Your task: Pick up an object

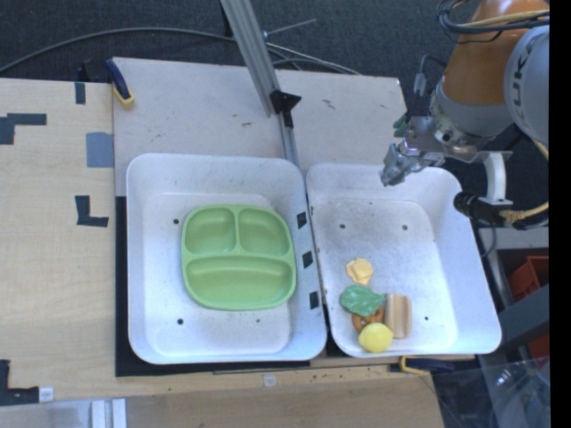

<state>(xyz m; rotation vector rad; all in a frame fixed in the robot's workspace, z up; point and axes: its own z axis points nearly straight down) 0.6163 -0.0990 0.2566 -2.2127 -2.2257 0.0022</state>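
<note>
Nearest the lens, at the 6 o'clock rim of the right bin [464,239], sits a tight cluster of small toy foods. Yellow lemon-like piece [376,337] lowest. Tan bread-like slice [397,316] touching it at its 1 o'clock. Green leafy piece [360,300] lies partly over an orange item [368,318], mostly hidden. Pale yellow piece [359,270] just above the green one, at 12 o'clock from it, touching or nearly so.

Left bin [143,266] holds a green divided plate [238,257], three compartments, lying flat near bin centre. Both bins rest side by side on the table [53,203], rims touching along the middle.

Arm [486,69] enters from 2 o'clock. End effector [395,173] hangs over the right bin's 12 o'clock rim, well apart from the food cluster. Nothing seen between its fingers; whether they stand apart or together cannot be told at this angle.

Grey metal post [250,38] slants up from the gap between bins toward 12 o'clock. Blue-and-yellow clamp [119,82] at the table's 11 o'clock corner. Dark tape marks [89,210] at 9 o'clock on the table.
</note>
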